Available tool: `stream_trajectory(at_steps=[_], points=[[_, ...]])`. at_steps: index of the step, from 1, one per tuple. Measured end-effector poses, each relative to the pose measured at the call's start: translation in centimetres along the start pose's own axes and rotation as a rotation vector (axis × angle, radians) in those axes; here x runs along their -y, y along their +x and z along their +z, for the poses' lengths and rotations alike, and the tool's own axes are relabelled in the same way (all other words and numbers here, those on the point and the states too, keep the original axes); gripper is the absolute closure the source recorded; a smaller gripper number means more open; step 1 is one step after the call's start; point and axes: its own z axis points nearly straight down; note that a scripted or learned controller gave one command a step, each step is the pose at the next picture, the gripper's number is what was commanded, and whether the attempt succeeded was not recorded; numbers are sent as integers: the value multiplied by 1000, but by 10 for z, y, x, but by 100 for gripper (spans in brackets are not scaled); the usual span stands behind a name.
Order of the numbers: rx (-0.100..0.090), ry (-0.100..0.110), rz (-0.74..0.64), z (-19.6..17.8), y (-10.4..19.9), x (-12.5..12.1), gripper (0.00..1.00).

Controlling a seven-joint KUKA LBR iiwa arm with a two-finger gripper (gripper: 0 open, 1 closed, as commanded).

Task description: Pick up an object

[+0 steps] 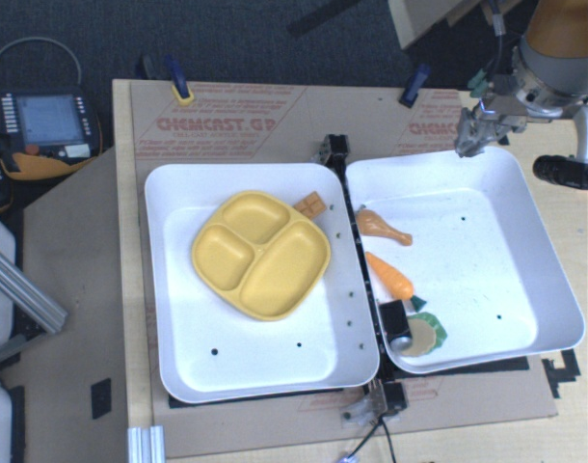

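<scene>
Down in the right bin (487, 258), hard against its left wall, sits a cluster of small things: a tan drumstick-shaped toy (382, 226) with its long axis running left to right and its thin end pointing right, then an orange carrot (390, 276) lying on a diagonal, its tip toward the upper left and its green end toward the lower right. Below that, a small black object (394, 320) overlaps a round tan-and-green piece (425, 336); what either one is stays hard to make out. Over in the left bin (178, 345), a yellow divided plate (261, 255) covers most of a little brown block (310, 204) peeking out at its upper right edge. The hand (470, 135) hovers above the right bin's far rim, well apart from every toy, grasping nothing; whether its fingers are spread or closed, I cannot tell. The arm (556, 37) is cut off at the top right corner. Both bins rest on the table (275, 114).
</scene>
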Motion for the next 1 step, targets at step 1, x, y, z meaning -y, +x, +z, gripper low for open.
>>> stream_trajectory(at_steps=[1], points=[[-4,8,-4,6,50,36,100]])
